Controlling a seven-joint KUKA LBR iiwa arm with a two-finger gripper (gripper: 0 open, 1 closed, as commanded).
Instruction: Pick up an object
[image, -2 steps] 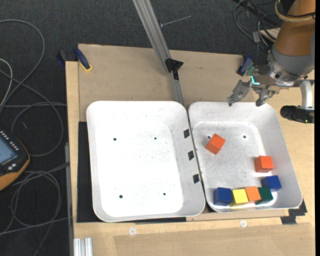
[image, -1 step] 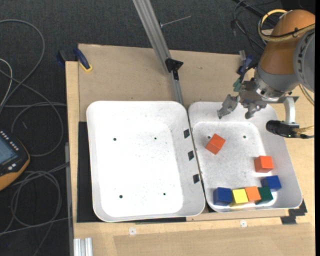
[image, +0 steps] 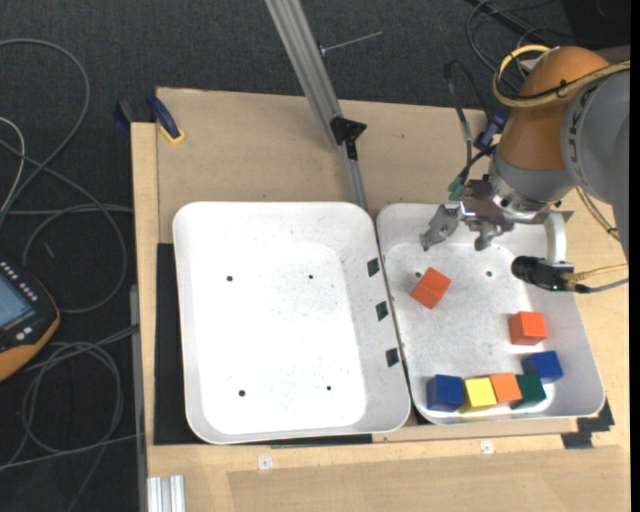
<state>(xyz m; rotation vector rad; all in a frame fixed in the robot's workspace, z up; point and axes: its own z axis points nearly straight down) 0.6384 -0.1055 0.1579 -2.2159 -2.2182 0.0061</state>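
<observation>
Two shallow white plastic bins sit side by side on the pale wooden table (image: 250, 140). At the far left, off the table, a dark handheld device with an orange edge (image: 20, 315) lies among black cables on the dark floor. A blue and yellow clamp (image: 167, 120) grips the table's back left corner. The left white bin (image: 200, 225) shows only a bare speckled floor with four small dark dots. A grey metal pole (image: 315, 85) slants down from the top of the view to the gap between the bins. In the right white bin (image: 400, 225), an orange cube (image: 431, 287) lies alone near the back left part of the floor, tilted a little. Farther right a second orange cube (image: 527, 326) sits near the right wall. Along the front wall runs a row of small blocks: a blue cube (image: 446, 390), a yellow cube (image: 480, 391), an orange block (image: 506, 386) and a green block (image: 531, 391), with another blue cube (image: 543, 364) just behind the green one. The grey arm with its orange band (image: 545, 110) reaches in from the right, wrist pointed downward over the back of the right bin. Its claw (image: 460, 232) hangs with fingers spread apart and nothing between them, just behind the lone orange cube and not touching it.
</observation>
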